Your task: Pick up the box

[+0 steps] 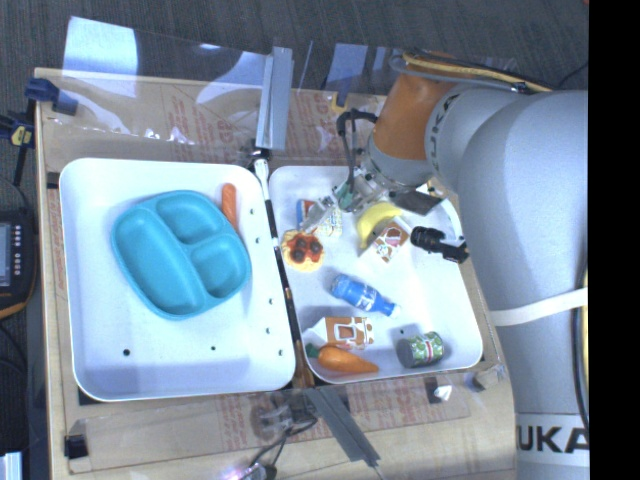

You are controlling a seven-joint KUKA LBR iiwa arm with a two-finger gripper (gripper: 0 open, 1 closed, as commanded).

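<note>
A small white and orange box lies on its side near the front of the right bin, just above a carrot. A second small white carton with red print sits further back, beside a yellow banana. My gripper hangs low over the back of the right bin, just left of the banana and right above a small striped packet. It is well behind the white and orange box and a short way left of the red-print carton. Nothing shows in its grasp.
The right bin also holds a round pizza-like toy, a blue bottle and a green can. In the left bin are a blue divided plate and an orange sausage-shaped toy. The grey arm covers the right side.
</note>
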